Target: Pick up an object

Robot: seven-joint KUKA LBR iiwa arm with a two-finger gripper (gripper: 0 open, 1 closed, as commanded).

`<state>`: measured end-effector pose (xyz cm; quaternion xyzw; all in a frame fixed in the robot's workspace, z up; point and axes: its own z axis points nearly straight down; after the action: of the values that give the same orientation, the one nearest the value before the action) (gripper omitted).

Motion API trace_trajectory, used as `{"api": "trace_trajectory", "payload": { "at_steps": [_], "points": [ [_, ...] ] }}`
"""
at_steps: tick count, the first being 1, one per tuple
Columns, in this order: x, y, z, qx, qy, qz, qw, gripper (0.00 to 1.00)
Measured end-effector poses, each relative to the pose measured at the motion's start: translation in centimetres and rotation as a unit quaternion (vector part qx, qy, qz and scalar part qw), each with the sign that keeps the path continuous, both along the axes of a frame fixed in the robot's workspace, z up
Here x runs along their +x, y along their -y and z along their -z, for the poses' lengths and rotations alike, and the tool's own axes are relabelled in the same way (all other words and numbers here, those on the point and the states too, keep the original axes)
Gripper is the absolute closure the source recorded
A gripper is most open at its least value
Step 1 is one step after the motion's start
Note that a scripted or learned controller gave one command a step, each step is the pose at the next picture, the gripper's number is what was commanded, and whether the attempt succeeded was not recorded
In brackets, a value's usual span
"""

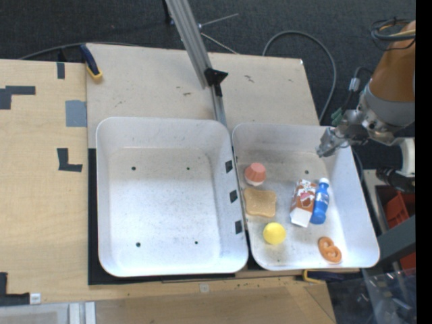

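This is a robotics lab or test bench, not a home. A plywood bench [40, 181] with grey and black tape marks fills the left of the frame, two white bins [162, 130] sit side by side at the centre, an aluminium pole [189, 29] rises at the top, cables [297, 42] trail over dark carpet [304, 5], and an orange-banded arm [395, 79] enters at the right.

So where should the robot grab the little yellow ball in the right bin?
Probably straight down from above, fingers closing across the widest middle of the small round yellow ball. It is round, so any direction across it works, but the tan slice of toast sits close behind it, so closing left to right looks safer. The gripper hovers at the bin's far right edge.
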<state>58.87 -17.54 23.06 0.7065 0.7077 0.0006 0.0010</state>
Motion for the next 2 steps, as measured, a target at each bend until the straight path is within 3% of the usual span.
{"api": "trace_trajectory", "payload": {
  "at_steps": [2],
  "points": [
    [-1.1, -9.7, 0.0, 0.0009, -0.003, -0.002, 1.0000, 1.00]
  ]
}}
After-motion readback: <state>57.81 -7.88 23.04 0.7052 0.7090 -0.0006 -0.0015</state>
